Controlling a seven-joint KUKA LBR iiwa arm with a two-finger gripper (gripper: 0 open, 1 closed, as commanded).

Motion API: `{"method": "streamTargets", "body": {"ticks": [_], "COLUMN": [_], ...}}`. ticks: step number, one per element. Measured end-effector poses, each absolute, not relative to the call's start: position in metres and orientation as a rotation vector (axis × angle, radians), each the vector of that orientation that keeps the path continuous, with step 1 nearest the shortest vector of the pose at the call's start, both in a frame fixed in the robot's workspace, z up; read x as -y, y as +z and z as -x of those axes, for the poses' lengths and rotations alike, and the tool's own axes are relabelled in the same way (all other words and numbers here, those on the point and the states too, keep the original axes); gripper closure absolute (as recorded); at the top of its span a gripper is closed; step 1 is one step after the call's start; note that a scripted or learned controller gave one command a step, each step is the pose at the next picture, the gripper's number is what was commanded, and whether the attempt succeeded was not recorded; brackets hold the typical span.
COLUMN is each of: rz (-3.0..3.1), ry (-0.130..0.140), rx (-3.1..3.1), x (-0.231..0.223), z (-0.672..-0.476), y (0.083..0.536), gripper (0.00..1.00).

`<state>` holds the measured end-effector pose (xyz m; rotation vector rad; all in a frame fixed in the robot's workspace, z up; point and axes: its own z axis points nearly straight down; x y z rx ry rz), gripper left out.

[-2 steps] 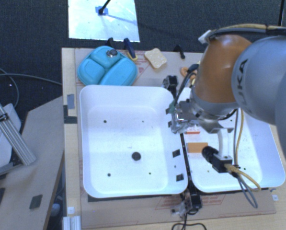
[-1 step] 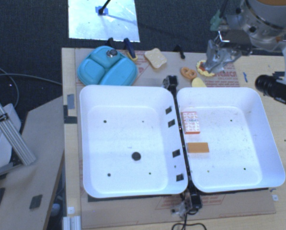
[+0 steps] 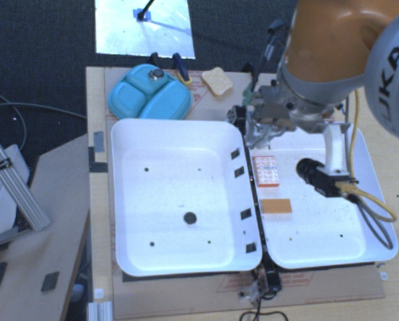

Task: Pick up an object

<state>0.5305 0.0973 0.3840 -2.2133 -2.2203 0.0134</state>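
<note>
Jaws impossible to judge, buried under the grey wrist housing and lost against dark clutter. Two-finger gripper [image 3: 260, 134] poised at the back left corner of the right-hand shallow white bin [image 3: 359, 246], close to the dividing rims. Just in front of the gripper, lying flat on that bin's floor: a small white card box with a red printed grid [image 3: 266, 170], apart from the gripper as far as can be seen. Further forward in the same bin, near the box but not touching it: a flat orange-brown rectangular block [image 3: 277, 206]. Right of the box: a black cylindrical fitting [image 3: 317, 175] hanging from the wrist, trailing yellow cables [image 3: 373, 209] across the bin floor. Above the gripper: the grey arm with its broad orange band [image 3: 339, 29], reaching in from the right. Left of the right-hand bin, rims touching: the second shallow white bin [image 3: 129, 246], with one small dark round object [image 3: 190, 217] on its floor. Behind that second bin, on the bench: a light blue moulded plastic tray [image 3: 150, 93] and, right of it, a tan sponge-like piece [image 3: 217, 81].
</note>
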Motion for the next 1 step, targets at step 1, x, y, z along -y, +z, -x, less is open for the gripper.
{"method": "streamTargets", "body": {"ticks": [1], "rz": [2.222], "ry": [-0.029], "rx": [2.238], "x": [-0.1169], "z": [-0.5688], "y": [0.5446], "gripper": [1.00]}}
